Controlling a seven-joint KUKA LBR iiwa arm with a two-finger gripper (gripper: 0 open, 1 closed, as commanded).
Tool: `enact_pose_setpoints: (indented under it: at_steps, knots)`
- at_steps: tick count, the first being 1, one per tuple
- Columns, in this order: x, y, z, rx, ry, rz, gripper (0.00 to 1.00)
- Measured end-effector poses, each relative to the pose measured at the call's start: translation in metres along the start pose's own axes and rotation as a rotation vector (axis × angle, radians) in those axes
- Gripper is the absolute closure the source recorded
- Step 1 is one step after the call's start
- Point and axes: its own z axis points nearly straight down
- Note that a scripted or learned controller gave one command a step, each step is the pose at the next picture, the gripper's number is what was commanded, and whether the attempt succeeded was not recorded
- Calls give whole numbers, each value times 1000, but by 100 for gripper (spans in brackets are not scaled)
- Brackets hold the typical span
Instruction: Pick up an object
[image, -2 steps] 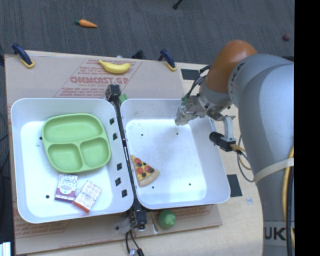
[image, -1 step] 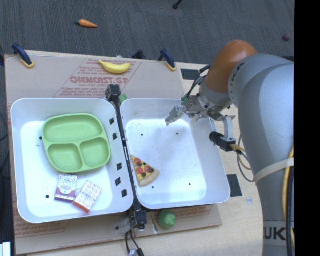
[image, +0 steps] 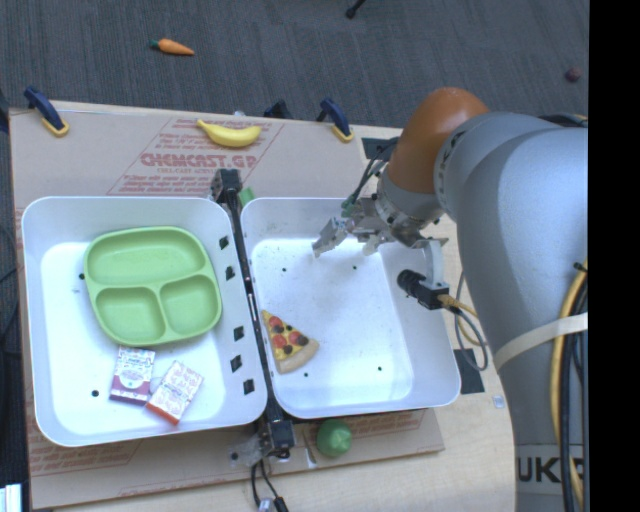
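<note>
The pizza slice (image: 288, 341) lies flat in the right bin (image: 420, 372), low against its left wall. Up toward one o'clock from it the claw (image: 335, 238) hangs above the bin's far end, fingers parted, nothing between them. In the left bin (image: 40, 330) sit a green divided plate (image: 152, 283) and two small packets (image: 155, 383).

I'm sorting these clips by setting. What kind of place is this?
Most likely a robotics lab bench set up for grasping trials. Two white bins sit clamped side by side on cardboard, they hold toy items such as a pizza slice and a green divided plate, and an industrial arm reaches in.
</note>
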Motion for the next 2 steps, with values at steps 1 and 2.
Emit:
enact_pose_setpoints:
  at_steps: [1, 2]
  knots:
    - [0, 1, -11, 0, 0, -3, 100]
    - [0, 0, -11, 1, 0, -3, 0]
